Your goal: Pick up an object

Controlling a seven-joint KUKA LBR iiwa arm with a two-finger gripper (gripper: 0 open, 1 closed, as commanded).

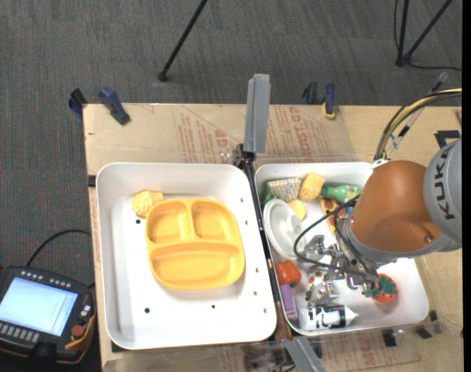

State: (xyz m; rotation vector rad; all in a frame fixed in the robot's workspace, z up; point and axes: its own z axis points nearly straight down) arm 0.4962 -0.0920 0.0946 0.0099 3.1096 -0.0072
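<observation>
The arm [406, 208] comes in from the right side of the frame and bends down over the right bin [417, 301]. Its orange band covers much of the upper right part of that bin. The pincer [328, 281] is low in the lower middle of the right bin, among cables and metal parts. Whether it is open, closed or gripping something, I cannot tell, because the wrist and the cables hide it.

The right bin holds many small things close together. A white bowl [282, 225] lies tilted at its left side. Near the upper edge there is a yellow corn piece [311, 184], and just beside it a green toy [342, 192]. A red-orange object [288, 272] lies below the bowl, near the left wall. At the lower right of the pincer there is a small orange object with a green top [384, 287]. A black and white package [328, 316] rests near the bottom wall, just under the pincer.

The left bin [119, 285] carries a yellow divided plate [195, 242] in its middle. A small yellow object [146, 202] touches the upper left corner of this plate.

Both bins stand side by side on the counter [166, 130], which is covered with brown cardboard. A handheld control panel with a screen [38, 304] lies on the floor at the lower left of the frame.
</observation>
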